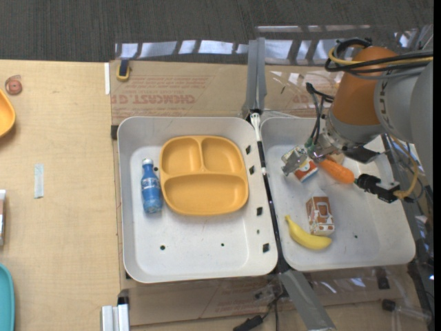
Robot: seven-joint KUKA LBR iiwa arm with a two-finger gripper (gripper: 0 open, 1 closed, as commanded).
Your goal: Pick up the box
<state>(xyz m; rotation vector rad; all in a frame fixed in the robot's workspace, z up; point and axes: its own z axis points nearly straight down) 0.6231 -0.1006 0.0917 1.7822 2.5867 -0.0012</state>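
The box point(320, 214), a small brown carton with red and white print, lies flat in the lower middle of the right bin point(386, 247). My gripper point(296, 161) hangs low over the upper left of that bin, well above and left of the box. A small white and red item point(307, 172) sits right against the gripper's tip. I cannot tell whether the gripper has hold of it.
A banana point(308, 234) lies just below the box, touching its lower edge. An orange carrot point(336, 171) lies right of the gripper. The left bin point(134, 247) holds a yellow divided plate point(204, 174) and a blue bottle point(150, 187). The arm's cables point(386, 185) cross the right bin.
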